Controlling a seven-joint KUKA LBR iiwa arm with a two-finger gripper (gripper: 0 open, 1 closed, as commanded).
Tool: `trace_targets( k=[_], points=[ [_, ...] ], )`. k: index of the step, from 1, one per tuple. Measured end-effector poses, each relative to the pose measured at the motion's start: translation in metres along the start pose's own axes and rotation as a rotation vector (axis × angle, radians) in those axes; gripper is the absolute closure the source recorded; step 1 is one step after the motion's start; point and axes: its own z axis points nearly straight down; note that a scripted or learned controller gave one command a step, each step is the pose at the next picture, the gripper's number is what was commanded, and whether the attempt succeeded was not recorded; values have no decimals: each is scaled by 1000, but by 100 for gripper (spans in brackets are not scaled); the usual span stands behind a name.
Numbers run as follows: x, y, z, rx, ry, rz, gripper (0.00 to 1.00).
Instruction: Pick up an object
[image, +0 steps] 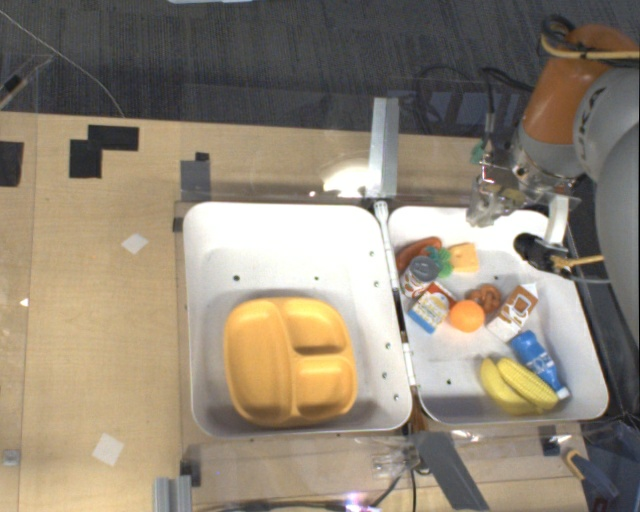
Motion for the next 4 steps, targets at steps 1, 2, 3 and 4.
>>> trace_targets(
  k=[1,2,3,4],
  points=[
    [-49,-64,7,7,-2,190,100],
    [-48,-64,7,8,-2,188,0],
    [-12,-3,107,21,-4,347,0],
    [-2,-27,106,6,-1,122,0]
  ],
)
